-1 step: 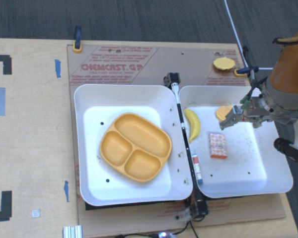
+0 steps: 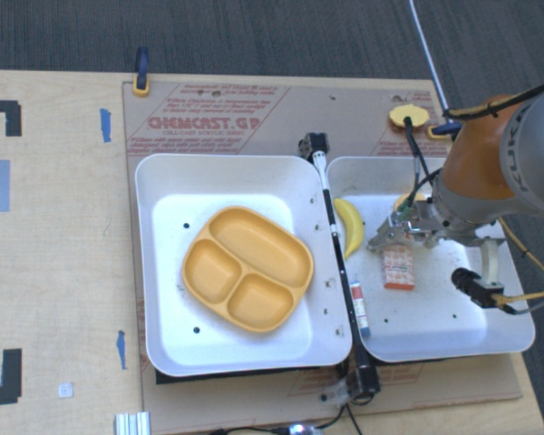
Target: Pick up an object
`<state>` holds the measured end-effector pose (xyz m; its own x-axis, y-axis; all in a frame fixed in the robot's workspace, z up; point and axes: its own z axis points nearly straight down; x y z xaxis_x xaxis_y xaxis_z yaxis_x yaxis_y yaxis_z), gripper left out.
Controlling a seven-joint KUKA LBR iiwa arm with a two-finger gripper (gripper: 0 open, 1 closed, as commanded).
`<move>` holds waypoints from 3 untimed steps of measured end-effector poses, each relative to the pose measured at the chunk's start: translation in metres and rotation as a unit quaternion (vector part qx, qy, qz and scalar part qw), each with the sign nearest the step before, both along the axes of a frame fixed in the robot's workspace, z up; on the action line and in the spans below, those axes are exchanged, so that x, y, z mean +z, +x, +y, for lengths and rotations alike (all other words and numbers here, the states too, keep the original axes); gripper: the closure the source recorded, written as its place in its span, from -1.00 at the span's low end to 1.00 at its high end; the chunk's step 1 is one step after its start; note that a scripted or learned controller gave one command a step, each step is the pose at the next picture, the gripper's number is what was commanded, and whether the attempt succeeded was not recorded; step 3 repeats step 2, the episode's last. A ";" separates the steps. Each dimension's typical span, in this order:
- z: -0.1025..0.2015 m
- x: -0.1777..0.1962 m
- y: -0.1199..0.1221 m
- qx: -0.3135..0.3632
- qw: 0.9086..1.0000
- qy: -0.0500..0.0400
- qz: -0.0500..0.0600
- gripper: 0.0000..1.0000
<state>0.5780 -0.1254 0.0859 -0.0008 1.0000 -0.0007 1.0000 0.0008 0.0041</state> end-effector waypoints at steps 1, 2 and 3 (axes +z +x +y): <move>0.000 0.010 0.001 -0.001 1.000 0.000 -0.001 1.00; 0.078 0.099 -0.055 0.001 1.000 0.001 0.002 1.00; 0.078 0.099 -0.055 0.001 1.000 0.001 0.002 1.00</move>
